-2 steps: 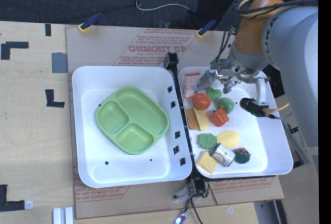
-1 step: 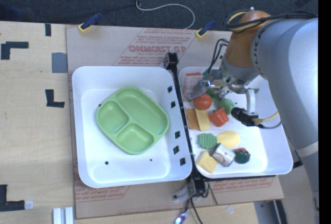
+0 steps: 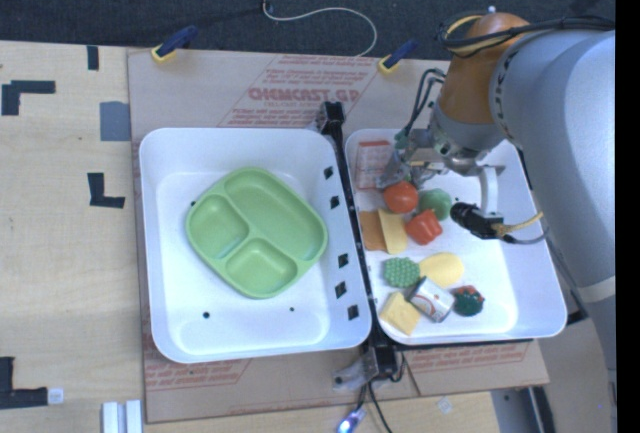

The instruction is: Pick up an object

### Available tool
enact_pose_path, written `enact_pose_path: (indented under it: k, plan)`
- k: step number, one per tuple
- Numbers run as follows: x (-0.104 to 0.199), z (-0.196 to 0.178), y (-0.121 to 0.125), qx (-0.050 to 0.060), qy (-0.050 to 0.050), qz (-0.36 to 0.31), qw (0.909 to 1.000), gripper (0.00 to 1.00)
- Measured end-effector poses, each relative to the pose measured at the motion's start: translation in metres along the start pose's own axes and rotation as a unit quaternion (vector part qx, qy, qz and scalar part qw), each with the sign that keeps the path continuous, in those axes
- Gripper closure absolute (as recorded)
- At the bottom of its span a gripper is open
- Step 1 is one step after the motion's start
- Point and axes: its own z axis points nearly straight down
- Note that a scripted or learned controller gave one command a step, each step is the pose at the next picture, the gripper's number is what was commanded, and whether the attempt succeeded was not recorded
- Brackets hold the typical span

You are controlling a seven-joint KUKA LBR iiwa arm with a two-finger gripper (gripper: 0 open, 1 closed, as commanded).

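The right bin [image 3: 535,251] holds several toy foods. A red tomato [image 3: 400,197] lies near its far end, with a green piece [image 3: 436,202] and a red pepper [image 3: 424,228] beside it. Orange and yellow cheese slices [image 3: 384,231] lie by the left wall. Closer to the front are a bumpy green round [image 3: 400,271], a yellow lemon [image 3: 443,269], a small can [image 3: 433,301], a yellow wedge [image 3: 399,315] and a red-and-green berry [image 3: 467,300]. My gripper [image 3: 408,169] is low over the bin's far end, just above the tomato and next to a red-printed packet [image 3: 372,163].
A green divided plate [image 3: 257,232] lies in the left bin [image 3: 165,251]. The ridge between the bins [image 3: 345,231] runs just left of the foods. The arm's grey body [image 3: 560,121] covers the right bin's far right corner. A black cable part [image 3: 478,219] hangs over the bin.
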Motion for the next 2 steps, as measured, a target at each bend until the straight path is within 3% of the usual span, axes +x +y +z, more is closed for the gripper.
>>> enact_pose_path:
  k: [2]
  plan:
    - [-0.005,-0.123,0.001,-0.003,0.0,0.001,1.0,1.0]
